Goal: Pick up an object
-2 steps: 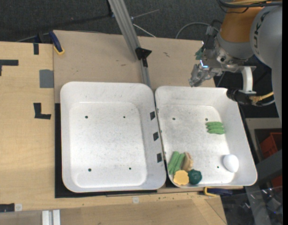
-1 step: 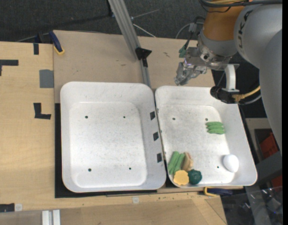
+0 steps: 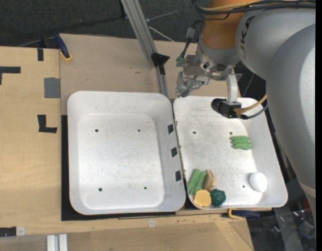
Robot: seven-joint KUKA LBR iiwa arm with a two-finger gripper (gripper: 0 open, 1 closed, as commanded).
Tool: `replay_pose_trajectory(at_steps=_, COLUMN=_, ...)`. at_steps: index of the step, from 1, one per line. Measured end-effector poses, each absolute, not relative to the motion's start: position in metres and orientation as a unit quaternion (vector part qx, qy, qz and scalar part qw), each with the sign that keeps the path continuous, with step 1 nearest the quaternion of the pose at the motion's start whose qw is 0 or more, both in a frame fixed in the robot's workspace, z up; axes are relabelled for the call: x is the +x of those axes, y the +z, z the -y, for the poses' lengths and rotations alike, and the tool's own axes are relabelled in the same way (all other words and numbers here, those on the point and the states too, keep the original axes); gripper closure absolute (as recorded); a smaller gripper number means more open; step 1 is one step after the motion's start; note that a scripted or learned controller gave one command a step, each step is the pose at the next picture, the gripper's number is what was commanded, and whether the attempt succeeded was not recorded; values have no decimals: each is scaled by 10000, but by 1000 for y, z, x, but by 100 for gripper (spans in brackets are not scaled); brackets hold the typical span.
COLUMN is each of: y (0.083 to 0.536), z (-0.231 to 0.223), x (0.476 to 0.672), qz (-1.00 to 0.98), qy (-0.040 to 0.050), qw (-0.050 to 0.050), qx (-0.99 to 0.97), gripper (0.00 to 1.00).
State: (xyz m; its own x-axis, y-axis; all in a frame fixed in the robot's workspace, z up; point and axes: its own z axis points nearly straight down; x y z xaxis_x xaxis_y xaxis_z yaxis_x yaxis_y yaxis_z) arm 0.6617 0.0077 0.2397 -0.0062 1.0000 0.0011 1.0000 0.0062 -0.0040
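Several small toy-like pieces lie in the right-hand bin point(image 3: 265, 140), any of them a candidate for the pick. A green pod-shaped piece point(image 3: 241, 143) sits alone at mid-right of the frame, well apart from the rest, and looks the easiest to take: light, probably rigid plastic, narrow enough to pinch across its short side. A white egg-shaped piece point(image 3: 257, 182) at lower right seems smooth and rounded, so it could slip or roll from a pinch. Four pieces crowd the bin's lower left corner: a green bean-like piece point(image 3: 195, 180), a tan piece point(image 3: 209, 179), a yellow round piece point(image 3: 202, 198) and a dark green piece point(image 3: 218, 196), touching one another, which would likely foul a clean grasp. The left-hand bin point(image 3: 77, 140) lies just beside. The gripper point(image 3: 186, 89) hangs at upper centre over the right bin's far left corner, carrying nothing visible; whether it is spread or closed cannot be told.
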Motion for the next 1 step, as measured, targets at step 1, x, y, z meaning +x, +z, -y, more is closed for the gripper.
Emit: replay_pose_trajectory(at_steps=1, y=243, z=-61, x=655, qz=7094, qy=4, qw=17, qx=-7048, gripper=100)
